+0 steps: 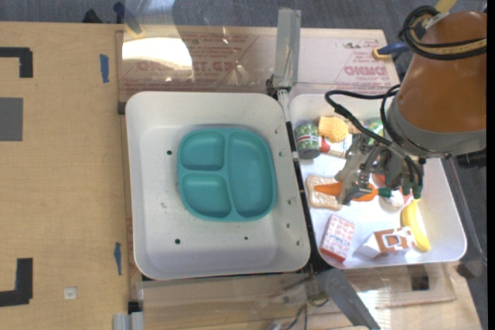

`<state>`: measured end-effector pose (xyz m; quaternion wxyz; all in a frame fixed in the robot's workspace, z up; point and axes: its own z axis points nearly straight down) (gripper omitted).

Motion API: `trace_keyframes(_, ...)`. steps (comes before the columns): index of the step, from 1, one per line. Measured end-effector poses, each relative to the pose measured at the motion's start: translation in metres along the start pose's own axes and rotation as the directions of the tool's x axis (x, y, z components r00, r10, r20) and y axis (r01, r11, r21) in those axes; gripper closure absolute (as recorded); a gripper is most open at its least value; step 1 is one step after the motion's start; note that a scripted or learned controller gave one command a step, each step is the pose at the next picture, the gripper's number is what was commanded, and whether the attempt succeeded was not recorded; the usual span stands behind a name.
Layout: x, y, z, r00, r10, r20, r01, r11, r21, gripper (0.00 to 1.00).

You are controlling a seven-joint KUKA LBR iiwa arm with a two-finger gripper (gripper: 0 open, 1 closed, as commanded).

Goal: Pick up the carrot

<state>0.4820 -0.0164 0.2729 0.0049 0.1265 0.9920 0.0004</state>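
The carrot (328,188) is an orange piece lying in the right bin (451,201), its left end resting on a slice of toast (321,199). My gripper (356,185) is low over the carrot's middle and hides that part. More orange shows to the right of the gripper. The arm's grey and orange body fills the upper right above the bin.
The left bin (147,166) holds a teal divided plate (227,173). Around the carrot in the right bin lie a green can (307,140), a yellow block (332,127), a red-and-white carton (337,236), an orange-and-white carton (389,242) and a banana (418,225).
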Motion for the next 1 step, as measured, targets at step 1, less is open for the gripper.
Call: trace_keyframes(1,0.011,0.033,0.0884,0.998,-0.065,-0.007,0.065,0.998,-0.001,1.0)
